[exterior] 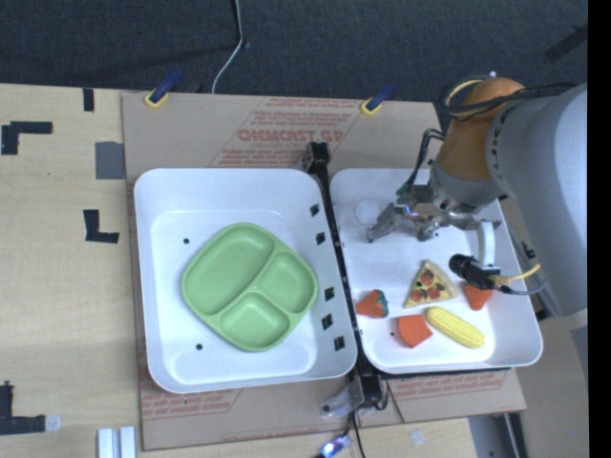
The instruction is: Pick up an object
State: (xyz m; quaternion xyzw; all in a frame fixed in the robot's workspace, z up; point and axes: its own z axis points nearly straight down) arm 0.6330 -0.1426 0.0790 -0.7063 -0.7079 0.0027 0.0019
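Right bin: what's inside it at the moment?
In the right bin lie a pizza slice toy, a yellow corn cob, a strawberry-like piece and two orange-red pieces. The pincer and arm cover the bin's upper right part.

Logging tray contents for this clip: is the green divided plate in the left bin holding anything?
Empty. The green plate lies flat in the left bin, its three compartments bare; the toy food sits in the right bin.

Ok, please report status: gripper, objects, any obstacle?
Gripper low in right bin, nothing seen between fingers. Pizza slice toy, corn toy lie nearer the front edge, untouched. Green divided plate in left bin.
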